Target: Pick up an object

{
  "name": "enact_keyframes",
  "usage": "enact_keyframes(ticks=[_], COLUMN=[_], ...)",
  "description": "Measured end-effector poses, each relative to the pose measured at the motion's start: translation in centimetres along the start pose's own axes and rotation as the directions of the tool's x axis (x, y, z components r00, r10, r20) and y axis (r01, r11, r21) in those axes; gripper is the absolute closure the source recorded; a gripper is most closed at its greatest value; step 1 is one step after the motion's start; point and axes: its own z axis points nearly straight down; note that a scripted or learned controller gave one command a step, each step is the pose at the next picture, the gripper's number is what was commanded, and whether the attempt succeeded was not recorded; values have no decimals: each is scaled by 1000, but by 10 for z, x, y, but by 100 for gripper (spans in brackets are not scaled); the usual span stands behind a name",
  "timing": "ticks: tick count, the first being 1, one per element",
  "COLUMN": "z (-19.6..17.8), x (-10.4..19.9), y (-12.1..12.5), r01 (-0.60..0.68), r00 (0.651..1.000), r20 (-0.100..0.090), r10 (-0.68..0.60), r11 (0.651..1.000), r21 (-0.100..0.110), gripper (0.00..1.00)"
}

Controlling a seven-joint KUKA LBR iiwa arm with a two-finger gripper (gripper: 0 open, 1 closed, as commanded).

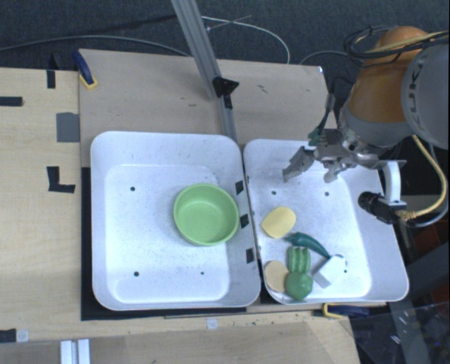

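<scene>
Camera view: gripper point(314, 170) spread, nothing between fingers, hovering at right bin point(376, 226) far edge. Yellow lemon-like piece point(278, 221) nearest, mid-bin toward left wall; green toys point(299, 271) clustered near front-left corner. Best: descend straight, straddle yellow piece, avoid wall.

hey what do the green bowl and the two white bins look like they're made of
Green bowl: probably plastic, with an even light-green colour and a smooth, faintly glossy inside. White bins, left bin and right bin: likely moulded plastic, with rounded corners, a matte finish and dark speckled scuffs.
</scene>
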Motion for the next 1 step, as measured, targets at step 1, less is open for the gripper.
enact_keyframes(ticks=[1], z=[0], x=[0], y=[0], r01=[0], r00=[1000], r20=[0], r10=[0], r11=[1000], r21=[0], gripper=[0])
